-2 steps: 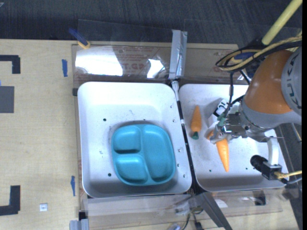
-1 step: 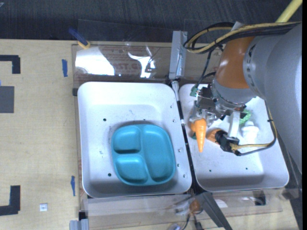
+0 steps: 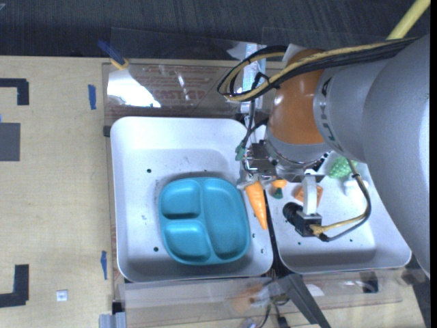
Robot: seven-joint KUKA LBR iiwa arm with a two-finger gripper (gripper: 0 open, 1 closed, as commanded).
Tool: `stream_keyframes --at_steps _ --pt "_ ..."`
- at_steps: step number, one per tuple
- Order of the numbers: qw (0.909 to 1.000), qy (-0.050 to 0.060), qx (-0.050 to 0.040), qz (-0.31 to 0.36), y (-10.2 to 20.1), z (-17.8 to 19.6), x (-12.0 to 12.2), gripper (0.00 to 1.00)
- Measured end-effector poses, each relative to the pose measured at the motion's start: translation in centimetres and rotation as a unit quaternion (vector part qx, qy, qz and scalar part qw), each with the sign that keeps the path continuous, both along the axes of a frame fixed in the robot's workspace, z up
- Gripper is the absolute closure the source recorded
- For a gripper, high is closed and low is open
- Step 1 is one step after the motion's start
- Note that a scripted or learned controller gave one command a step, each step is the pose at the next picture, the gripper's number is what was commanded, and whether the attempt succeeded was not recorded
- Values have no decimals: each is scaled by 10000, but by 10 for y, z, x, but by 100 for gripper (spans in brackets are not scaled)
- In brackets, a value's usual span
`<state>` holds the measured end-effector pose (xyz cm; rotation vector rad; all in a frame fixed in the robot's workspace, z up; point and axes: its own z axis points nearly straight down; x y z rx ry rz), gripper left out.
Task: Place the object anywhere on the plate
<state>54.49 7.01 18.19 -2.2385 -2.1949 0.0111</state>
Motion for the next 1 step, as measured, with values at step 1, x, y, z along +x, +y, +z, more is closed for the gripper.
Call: stream_keyframes --at_steps 1 --pt "10000 -1 -4 -5 -1 0 0 0"
